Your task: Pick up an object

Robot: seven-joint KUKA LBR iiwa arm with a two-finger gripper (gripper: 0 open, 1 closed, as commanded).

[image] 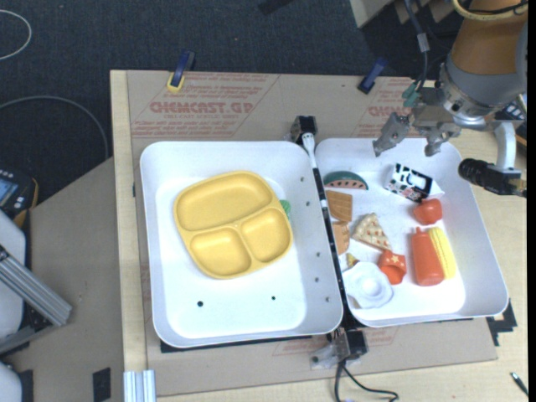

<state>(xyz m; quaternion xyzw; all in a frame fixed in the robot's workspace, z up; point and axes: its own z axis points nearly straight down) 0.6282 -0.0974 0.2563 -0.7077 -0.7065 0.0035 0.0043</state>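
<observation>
White plastic forms the two shallow bins that sit side by side on the table point(126, 224), a brown board with red lettering along its far edge. The left bin point(167, 308) carries a yellow divided plate point(233, 223) lying flat toward its far half, with a small green piece point(286, 208) showing just at the plate's right rim. The right bin point(481, 275) holds the toys: a watermelon slice point(345, 181) near its far left corner, a tan bread slice point(339, 205) just in front of that, a pizza wedge point(371, 232) near the middle, a white fried egg point(369, 286) at the near left, a small red piece point(393, 265) beside the egg, an orange-red bottle point(425, 257) lying next to a yellow corn cob point(444, 253), a red tomato point(427, 211) beyond them, and a black-and-white carton point(409, 182) toward the far right. The end effector point(413, 137) hangs over the far edge of the right bin, its two fingers spread apart with nothing between them, just beyond the carton. A blue-and-yellow clamp point(178, 71) grips the table's far left edge and a blue clamp point(371, 74) grips the far edge farther right.
</observation>
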